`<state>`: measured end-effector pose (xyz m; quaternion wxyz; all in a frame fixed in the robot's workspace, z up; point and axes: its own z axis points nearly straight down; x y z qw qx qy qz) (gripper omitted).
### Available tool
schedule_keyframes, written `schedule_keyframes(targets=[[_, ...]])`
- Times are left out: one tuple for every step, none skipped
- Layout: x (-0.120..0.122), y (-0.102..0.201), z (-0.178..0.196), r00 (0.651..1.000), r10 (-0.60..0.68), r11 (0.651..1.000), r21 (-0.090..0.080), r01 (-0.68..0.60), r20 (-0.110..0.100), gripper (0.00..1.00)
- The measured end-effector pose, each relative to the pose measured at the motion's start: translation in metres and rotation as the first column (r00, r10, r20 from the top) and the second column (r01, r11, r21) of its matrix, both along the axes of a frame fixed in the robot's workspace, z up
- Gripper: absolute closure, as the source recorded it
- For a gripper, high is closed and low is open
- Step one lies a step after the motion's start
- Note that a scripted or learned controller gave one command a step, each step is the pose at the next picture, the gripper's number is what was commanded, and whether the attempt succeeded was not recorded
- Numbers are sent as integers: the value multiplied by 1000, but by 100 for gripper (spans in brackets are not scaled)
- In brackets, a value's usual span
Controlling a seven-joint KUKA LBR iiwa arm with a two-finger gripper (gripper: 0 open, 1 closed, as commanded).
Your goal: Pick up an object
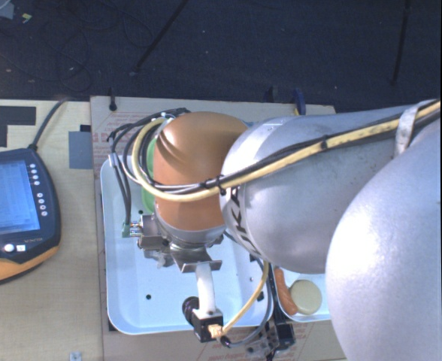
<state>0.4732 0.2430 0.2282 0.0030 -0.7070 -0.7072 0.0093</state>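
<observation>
My gripper point(177, 254) hangs over the middle of the left white bin point(131, 307), straight under the orange wrist band, and its tip is hidden by its own body. A green thing point(147, 179) peeks out at the bin's back left, mostly covered by the wrist and cables. In the right bin, a narrow orange object point(283, 292) lies next to a pale yellow round disc point(306, 296), both just below the arm's grey body.
The arm covers most of the right bin and the back of the left one. A tablet-like pendant point(14, 205) with an orange rim lies on the bench to the left of the bins. The left bin's front floor is bare white.
</observation>
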Motion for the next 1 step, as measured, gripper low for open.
schedule_keyframes(targets=[[38, -60, -61, 1000, -6, 1000, 2, 6, 5, 100]])
